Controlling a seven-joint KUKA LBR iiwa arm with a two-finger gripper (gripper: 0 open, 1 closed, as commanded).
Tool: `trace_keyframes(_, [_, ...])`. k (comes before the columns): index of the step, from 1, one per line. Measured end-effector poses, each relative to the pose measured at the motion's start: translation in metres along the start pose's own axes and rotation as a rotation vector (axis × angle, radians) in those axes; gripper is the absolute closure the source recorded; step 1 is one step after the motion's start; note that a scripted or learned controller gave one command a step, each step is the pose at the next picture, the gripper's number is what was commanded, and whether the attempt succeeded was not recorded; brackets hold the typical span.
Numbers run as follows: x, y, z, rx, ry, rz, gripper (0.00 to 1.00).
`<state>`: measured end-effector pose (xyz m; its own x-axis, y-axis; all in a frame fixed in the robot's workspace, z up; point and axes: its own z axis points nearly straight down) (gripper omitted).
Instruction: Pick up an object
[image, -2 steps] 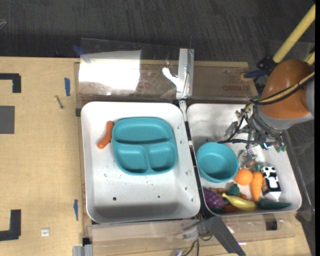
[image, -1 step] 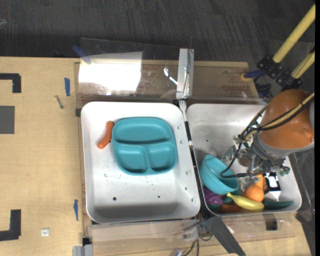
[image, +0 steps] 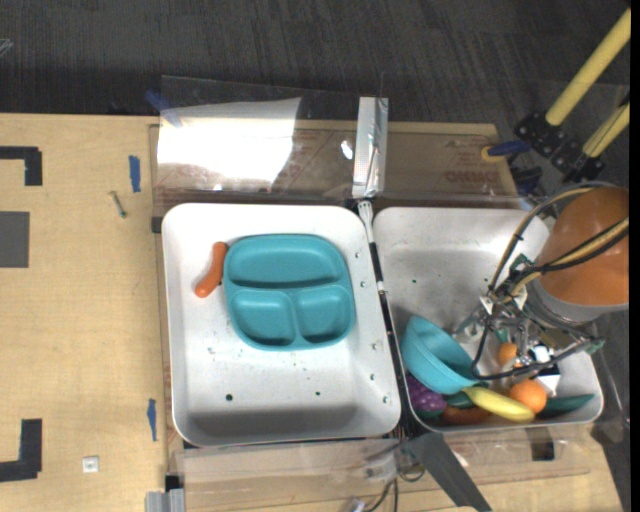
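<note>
- The gripper (image: 503, 338) hangs low in the right bin (image: 430, 265), right over a pile of toy food in the near corner.
- I cannot tell if the gripper is open or closed — wires and shiny metal bits hide it.
- Nothing looks held yet, so I think the pick is only starting.
- The things to pick sit close together: a yellow banana (image: 498, 403), an orange ball (image: 532, 395), purple grapes (image: 427, 400) and a blue-green bowl (image: 435, 357).
- The bowl leans on its side, and the banana touches the ball.
- What could go wrong: the pile is crowded, so the gripper could bump one toy and push another away.
- The banana is smooth and curved and the ball is round, so both could slip out or roll off.
- The bowl has a thin, hard rim. It could tip or slide if grabbed from the side.
- The pile is near the bin wall, so the gripper might hit the wall.
- The grapes look bumpy, maybe easier to hold.
- The left bin (image: 190, 350) holds a smooth blue-green tray (image: 290, 290) with three parts and a little orange stick (image: 210, 270) — maybe a carrot — just beside it.
- Both bins look white, hard and shiny, and they sit on a brown bench (image: 70, 300).
</note>
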<state>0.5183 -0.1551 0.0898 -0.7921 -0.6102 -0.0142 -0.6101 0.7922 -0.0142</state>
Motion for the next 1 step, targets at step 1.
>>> trace_keyframes(1, [0.0222,-0.0255,0.0019,-0.034,-0.006,0.164,0.0])
